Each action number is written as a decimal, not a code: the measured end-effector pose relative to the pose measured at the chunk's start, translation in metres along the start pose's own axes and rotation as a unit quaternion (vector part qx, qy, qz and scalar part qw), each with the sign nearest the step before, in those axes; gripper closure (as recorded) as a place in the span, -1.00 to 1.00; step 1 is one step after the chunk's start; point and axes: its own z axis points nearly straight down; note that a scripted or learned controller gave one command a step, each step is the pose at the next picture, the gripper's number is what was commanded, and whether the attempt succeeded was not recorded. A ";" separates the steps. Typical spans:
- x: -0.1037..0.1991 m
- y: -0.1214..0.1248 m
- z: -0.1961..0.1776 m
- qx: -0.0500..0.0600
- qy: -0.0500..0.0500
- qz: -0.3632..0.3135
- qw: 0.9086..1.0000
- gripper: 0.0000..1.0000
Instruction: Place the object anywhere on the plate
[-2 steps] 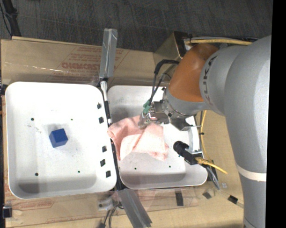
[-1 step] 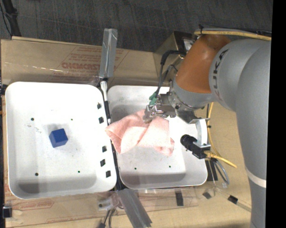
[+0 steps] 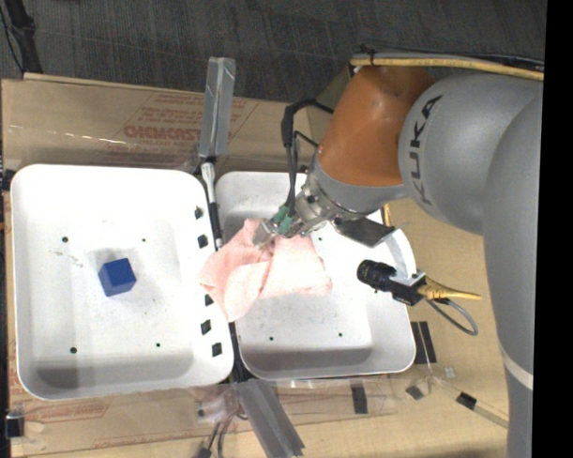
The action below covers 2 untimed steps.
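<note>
A pink cloth (image 3: 266,270) lies crumpled in the right bin (image 3: 357,348), with its left part draped over the divide between the two bins. My gripper (image 3: 279,225) is low over the cloth's upper edge, and the big grey and orange wrist above hides most of it. The cloth rises in a peak toward the gripper tip, touching it or nearly so. A small blue cube (image 3: 118,276) rests on the floor of the left bin (image 3: 38,356), well away from the gripper.
The arm (image 3: 431,116) covers the right bin's far right corner. A black fitting with a brass tip (image 3: 397,282) sits at the right bin's right rim. Cardboard (image 3: 102,123) lies under both bins.
</note>
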 end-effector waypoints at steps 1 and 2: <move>0.058 0.017 0.005 0.000 0.000 -0.203 0.979 1.00; 0.099 0.037 0.016 0.001 0.000 -0.396 0.918 1.00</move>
